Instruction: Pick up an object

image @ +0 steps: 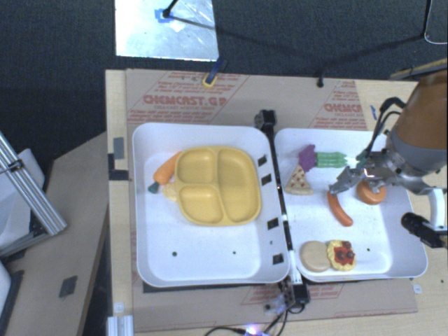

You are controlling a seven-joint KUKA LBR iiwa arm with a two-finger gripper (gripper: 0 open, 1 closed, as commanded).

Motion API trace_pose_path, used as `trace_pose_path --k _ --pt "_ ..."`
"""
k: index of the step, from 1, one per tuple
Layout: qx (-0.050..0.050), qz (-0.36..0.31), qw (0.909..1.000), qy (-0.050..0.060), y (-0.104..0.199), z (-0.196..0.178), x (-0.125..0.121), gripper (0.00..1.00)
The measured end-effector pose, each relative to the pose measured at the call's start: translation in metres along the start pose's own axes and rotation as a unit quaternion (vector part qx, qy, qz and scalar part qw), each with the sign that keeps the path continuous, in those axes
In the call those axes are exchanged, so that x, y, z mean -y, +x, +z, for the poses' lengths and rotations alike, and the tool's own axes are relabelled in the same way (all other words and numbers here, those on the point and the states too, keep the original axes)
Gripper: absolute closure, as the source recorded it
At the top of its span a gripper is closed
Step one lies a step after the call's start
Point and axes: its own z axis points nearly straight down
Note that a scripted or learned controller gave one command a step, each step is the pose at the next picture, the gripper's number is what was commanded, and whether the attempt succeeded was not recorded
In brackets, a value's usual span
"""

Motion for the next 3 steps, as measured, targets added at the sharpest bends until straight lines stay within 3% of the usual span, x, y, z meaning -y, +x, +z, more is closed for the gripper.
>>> trace_pose_path --k 1,3 --pt "0.001 -0.001 1.0 -0.006 0.0 -0.006 -0.003 0.0" --pt "0.0 0.0 1.0 -0.004 -0.003 0.099 -0.001 0.0"
